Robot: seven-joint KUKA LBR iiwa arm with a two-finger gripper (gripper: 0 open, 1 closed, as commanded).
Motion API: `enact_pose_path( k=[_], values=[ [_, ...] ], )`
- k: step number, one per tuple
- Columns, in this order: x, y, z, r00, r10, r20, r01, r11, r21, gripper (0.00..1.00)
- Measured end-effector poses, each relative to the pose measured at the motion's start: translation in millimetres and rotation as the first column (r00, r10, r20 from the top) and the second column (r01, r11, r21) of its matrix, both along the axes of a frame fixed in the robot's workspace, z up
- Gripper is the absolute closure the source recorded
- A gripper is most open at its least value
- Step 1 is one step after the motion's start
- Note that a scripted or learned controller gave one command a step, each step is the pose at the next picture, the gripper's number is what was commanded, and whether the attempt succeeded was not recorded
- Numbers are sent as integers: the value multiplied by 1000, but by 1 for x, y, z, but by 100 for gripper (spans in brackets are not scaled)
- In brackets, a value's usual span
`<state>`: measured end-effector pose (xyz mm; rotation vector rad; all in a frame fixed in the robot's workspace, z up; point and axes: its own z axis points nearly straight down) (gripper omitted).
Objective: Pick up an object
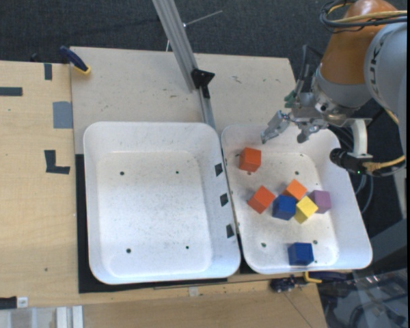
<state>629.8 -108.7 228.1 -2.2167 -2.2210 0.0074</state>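
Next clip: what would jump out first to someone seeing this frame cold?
Probably the cluster of colored cubes in the right bin: orange cube alone near the top, then a tight group with the blue cube, yellow cube and purple cube. Next, the grey-and-orange arm entering from the right, its tool open above that bin's far edge, holding nothing.

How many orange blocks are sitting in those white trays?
3, all in the right-hand shallow white bin. One orange cube sits alone near the bin's far left corner; another lies mid-bin; a third sits in the cluster with the blue, yellow and purple cubes. None seems hidden.
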Motion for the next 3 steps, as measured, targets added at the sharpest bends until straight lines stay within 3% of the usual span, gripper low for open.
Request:
enact_pose_path(
  k=[2, 3],
  values=[
    [11, -5, -115, 1000, -1, 8, 1, 1000, 5, 0],
    [13, -6, -99, 1000, 1, 17, -1, 1000, 0, 100]
  ],
)
